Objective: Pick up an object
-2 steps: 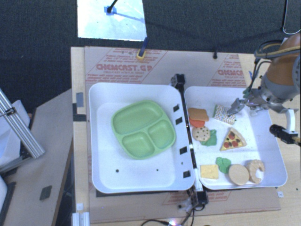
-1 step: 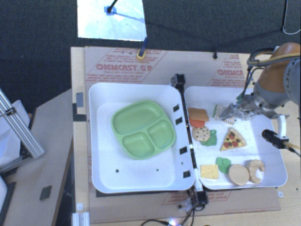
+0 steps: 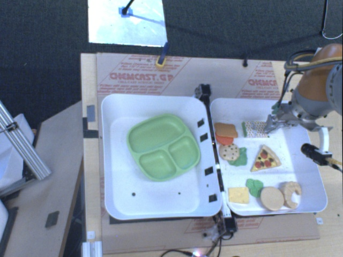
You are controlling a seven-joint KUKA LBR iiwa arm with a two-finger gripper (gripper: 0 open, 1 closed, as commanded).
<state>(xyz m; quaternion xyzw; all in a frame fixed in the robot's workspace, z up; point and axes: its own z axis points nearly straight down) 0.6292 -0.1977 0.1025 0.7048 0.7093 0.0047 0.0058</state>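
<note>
The gripper (image 3: 269, 125) hovers in the right bin (image 3: 311, 197), just above the pizza slice (image 3: 265, 159); whether it is wide or narrow cannot be told; the cookie (image 3: 230, 152) lies left of the pizza slice; the green tray (image 3: 163, 146) sits farther left.

I take the divider (image 3: 210, 143) between the bins as my landmark. Left of it, a tray (image 3: 163, 146) lies in the left bin (image 3: 115, 197). Right of it, in the right bin (image 3: 316, 194), lie a sandwich (image 3: 225, 132) nearest, a cookie (image 3: 230, 152) just below, a pizza slice (image 3: 265, 159) farther right, and cheese (image 3: 238, 195) and bread (image 3: 272, 198) toward the front.
</note>
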